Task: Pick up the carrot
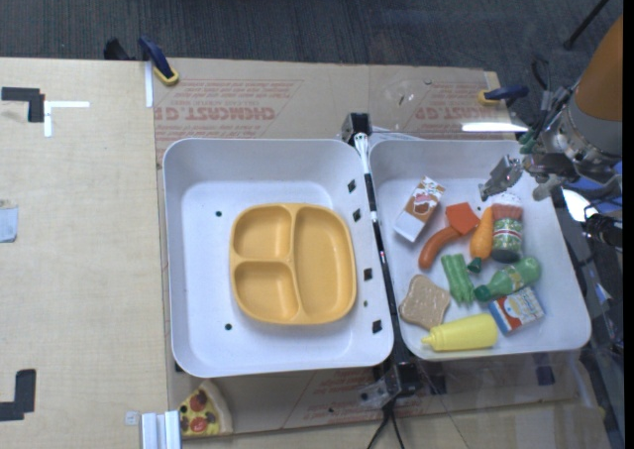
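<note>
Lying untouched in the right bin (570, 333) between the sausage (439, 245) and the can (506, 233), the carrot (481, 233) appears light, rigid, smooth, best gripped mid-length; finger state of the gripper (505, 171) indeterminable.

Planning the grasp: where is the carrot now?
The carrot lies in the right bin, upper middle, between the sausage and the can.
</note>
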You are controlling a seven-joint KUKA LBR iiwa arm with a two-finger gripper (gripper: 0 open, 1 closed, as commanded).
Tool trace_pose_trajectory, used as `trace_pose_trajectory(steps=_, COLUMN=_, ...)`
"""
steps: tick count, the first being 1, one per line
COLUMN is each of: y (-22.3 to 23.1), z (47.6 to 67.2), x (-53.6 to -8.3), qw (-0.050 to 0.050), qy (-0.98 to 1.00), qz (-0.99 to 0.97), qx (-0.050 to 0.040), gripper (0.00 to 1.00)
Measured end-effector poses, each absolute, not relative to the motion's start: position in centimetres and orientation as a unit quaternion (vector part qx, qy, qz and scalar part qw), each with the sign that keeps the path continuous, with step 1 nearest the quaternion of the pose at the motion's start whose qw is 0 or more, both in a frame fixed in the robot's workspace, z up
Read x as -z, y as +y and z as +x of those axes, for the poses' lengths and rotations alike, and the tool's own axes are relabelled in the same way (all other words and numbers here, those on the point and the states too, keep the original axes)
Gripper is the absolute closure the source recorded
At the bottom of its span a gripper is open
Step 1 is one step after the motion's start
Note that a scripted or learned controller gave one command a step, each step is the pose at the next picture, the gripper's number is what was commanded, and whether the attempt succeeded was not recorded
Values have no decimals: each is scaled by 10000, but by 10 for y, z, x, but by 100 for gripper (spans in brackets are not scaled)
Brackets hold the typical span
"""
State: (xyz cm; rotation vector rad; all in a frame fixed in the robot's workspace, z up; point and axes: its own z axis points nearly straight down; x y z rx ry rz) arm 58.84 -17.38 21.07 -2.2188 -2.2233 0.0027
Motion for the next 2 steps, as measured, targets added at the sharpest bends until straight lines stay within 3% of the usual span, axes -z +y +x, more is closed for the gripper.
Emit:
trace_pose_trajectory(steps=1, y=-150, z=584, x=-92, qw=-2, qy=-7106, qz=-7036, qx=-6, gripper=0)
trace_pose_trajectory(steps=2, y=-151, z=585, x=-101, qw=-5, qy=-7097, qz=-7045, qx=-5, gripper=100)
